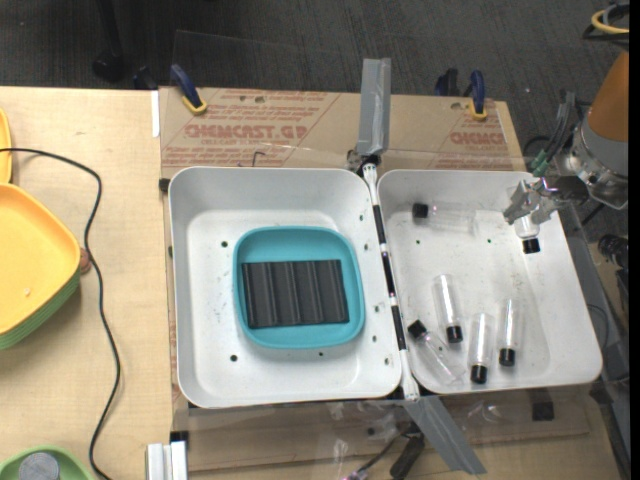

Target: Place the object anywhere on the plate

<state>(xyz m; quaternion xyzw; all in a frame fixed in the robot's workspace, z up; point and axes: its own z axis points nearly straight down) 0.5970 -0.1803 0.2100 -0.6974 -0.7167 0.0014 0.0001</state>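
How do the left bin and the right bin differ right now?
The left bin carries a teal plate with a dark ribbed centre; the right bin carries several clear tubes with black caps, scattered. The end effector is above the right bin's far edge, away from the left bin. Both are shallow and white.

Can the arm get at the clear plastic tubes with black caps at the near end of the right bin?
Probably yes: the end effector hangs over the same bin, and the tubes lie uncovered.

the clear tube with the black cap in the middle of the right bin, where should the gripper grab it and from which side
Probably mid-body of the clear tube, from straight above, fingers closing across its width: it lies flat and nearly lengthwise, cap toward the front, with free floor on both sides.
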